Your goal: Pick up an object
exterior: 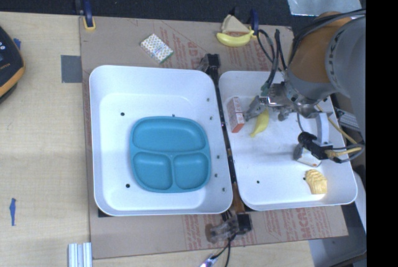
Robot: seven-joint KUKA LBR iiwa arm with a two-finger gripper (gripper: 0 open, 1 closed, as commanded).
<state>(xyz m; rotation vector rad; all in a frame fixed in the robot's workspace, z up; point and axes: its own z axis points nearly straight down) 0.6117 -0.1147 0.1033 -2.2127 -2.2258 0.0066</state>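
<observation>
Corn-like yellow toy [316,182] sits by right bin's [273,194] front-right corner. Blue tray [169,152] lies in left bin [106,135]. Gripper [264,111] is over right bin's back-left, fingers w/ a yellow banana [259,124] between them, beside a small box [235,114].

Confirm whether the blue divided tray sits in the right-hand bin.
No: the blue divided tray lies in the left bin, while the right bin holds a yellow banana-like piece and other small items.
</observation>
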